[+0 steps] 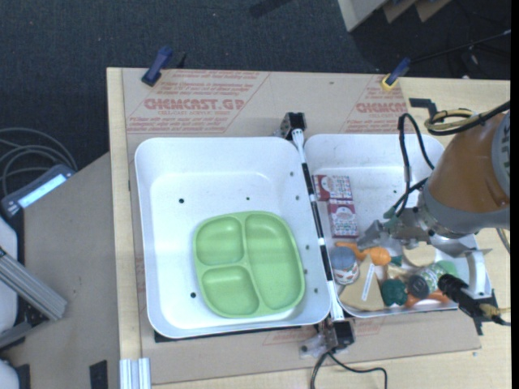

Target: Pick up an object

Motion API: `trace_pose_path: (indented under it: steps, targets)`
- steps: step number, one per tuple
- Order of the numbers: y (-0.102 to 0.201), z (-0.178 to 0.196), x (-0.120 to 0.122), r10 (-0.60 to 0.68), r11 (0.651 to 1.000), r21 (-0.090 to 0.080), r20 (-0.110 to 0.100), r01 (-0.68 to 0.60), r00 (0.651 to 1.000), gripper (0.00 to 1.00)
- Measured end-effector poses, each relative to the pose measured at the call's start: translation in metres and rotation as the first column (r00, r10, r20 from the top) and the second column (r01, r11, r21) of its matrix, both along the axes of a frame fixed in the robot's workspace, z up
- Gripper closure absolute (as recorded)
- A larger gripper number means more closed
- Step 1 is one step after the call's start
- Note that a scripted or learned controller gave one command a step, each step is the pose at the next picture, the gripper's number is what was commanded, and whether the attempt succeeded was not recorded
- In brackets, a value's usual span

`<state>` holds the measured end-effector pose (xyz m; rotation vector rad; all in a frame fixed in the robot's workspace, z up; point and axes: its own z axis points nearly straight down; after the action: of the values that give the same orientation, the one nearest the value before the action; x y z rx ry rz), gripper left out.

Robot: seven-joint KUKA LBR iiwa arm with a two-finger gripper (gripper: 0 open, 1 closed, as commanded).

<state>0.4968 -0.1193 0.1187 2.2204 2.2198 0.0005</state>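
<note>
The right bin [365, 148] holds a pile of small objects. A red-and-white packet [337, 201] lies flat by its left wall. Nearer the front are a small round can [345, 263], an orange piece [377, 255], a teal object [395, 292], a white stick [366, 283] and a tan flat board [361, 298]. My gripper [377, 235] hangs low over this pile, just above the orange piece and right of the packet. The grey wrist and orange band [474, 168] rise behind it and hide the bin's right part. No object is seen lifted.
The left bin [162, 168] holds a green divided plate [247, 262]. A beige disc [419, 256] and a dark small bottle [422, 284] lie under the arm. Black cables [409, 148] loop over the right bin's back. Clamps sit at the board's far corners.
</note>
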Motion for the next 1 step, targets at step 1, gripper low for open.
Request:
trace_pose_path:
  steps: [1]
  targets:
    - [-0.0024,-0.0345,-0.0182,-0.001,1.000,0.002,-0.003,0.001,1.000,0.00]
